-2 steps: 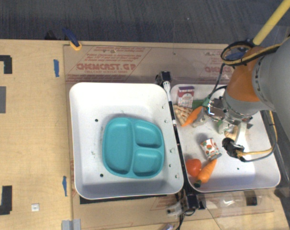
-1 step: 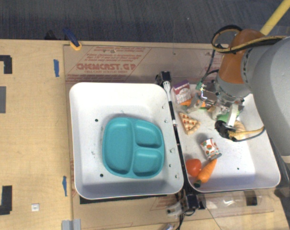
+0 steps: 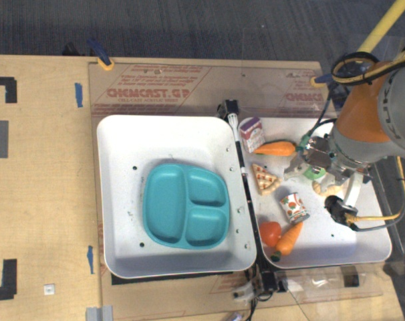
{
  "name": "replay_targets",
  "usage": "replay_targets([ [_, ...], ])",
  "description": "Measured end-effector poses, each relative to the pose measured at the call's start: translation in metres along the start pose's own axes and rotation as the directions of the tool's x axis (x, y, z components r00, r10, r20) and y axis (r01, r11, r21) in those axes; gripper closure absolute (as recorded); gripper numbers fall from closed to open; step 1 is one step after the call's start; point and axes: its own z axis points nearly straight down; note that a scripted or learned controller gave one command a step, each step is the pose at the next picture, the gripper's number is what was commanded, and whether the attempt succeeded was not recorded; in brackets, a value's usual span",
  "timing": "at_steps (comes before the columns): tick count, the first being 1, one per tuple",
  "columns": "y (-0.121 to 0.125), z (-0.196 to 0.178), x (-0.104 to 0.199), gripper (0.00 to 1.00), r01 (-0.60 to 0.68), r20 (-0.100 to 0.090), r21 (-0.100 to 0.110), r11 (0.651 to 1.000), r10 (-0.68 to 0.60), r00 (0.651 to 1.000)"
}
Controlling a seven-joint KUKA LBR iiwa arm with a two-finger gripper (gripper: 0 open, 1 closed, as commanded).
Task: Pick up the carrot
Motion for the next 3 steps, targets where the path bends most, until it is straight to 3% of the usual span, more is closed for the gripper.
replay_targets([
  [1, 0.078, 0.054, 0.044, 0.0, -0.257, 0.007, 0.012, 0.966, 0.256, 0.967],
  [2, 0.009, -0.046, 0.051, 0.0, -0.32, -0.004, -0.001, 0.947, 0.32, 0.947],
  [3, 0.067, -0.016, 0.047, 0.0, -0.391, 0.003, 0.002, 0.92, 0.391, 0.92],
])
